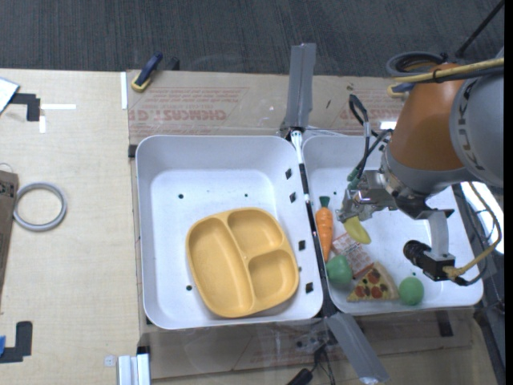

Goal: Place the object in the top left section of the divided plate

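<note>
My pincer (353,208) hovers — can't tell its gap; below it one carrot (324,224), one pizza slice (373,285), two green balls (339,270).

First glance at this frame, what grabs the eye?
The yellow divided plate lying in the left bin, with nothing in its sections. Next, the grey arm with its orange band hanging over the right bin, its gripper low above a cluster of toy food: a carrot, a pizza slice and two green balls near the bin's front edge.
</note>
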Available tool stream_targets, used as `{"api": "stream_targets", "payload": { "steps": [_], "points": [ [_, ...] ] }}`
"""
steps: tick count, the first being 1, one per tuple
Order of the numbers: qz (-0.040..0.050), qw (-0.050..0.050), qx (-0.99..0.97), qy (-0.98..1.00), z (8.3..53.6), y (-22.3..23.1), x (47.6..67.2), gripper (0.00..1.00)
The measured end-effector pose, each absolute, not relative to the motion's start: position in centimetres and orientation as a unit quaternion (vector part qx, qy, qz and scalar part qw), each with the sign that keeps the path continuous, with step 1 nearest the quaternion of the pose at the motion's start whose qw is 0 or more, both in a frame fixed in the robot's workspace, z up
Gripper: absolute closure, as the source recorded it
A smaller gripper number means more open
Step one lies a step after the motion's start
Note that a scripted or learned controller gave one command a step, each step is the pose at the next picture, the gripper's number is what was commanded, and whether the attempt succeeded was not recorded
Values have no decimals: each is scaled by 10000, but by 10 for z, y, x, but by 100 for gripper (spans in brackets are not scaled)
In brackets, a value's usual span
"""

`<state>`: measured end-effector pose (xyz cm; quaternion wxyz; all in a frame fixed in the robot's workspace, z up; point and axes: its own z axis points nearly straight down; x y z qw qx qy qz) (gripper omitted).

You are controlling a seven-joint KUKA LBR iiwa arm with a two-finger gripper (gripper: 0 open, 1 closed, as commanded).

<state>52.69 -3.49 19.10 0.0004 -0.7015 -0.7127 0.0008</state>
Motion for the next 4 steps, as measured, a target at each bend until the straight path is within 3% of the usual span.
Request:
{"api": "stream_targets", "payload": {
  "steps": [1,2,3,4],
  "points": [
    [22,0,-7938,-6082,190,25,606,100],
    [19,-6,-8517,-5240,318,70,659,100],
    [30,-7,-9096,-4155,324,141,659,100],
    [17,-2,-9554,-2954,208,224,655,100]
  ]
}}
